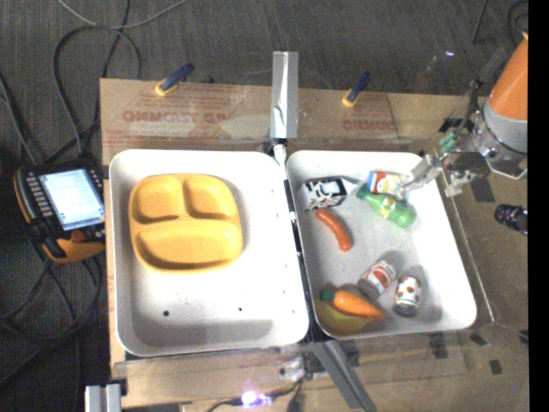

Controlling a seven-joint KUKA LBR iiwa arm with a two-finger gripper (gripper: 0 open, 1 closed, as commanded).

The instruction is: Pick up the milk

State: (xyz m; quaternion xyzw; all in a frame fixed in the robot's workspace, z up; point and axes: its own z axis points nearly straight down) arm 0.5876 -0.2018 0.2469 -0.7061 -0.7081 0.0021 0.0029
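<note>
We are looking down on two white bins sitting side by side on the bench. The left bin (120,316) is holding a yellow divided tray (187,221), lying flat toward its upper left. The right bin (455,299) is carrying the small items. The milk (324,192), a little carton with black-and-white cow patches, is lying on its side in the upper left corner of this bin, just beside the wall shared with the left bin. Just below it a sausage (334,228) is lying at a slant. To the right of the milk a green bottle (388,202) with a colourful label is lying on its side. Along the lower edge we are seeing a carrot (355,303) resting on a banana (341,318), with two small cans (378,278) (408,293) just beside them to the right.

The arm is reaching in from the right, its gripper (410,184) hanging over the upper right part of the right bin, right at the green bottle and apart from the milk. We cannot tell how far its fingers are spread, nor whether they have hold of anything
</note>
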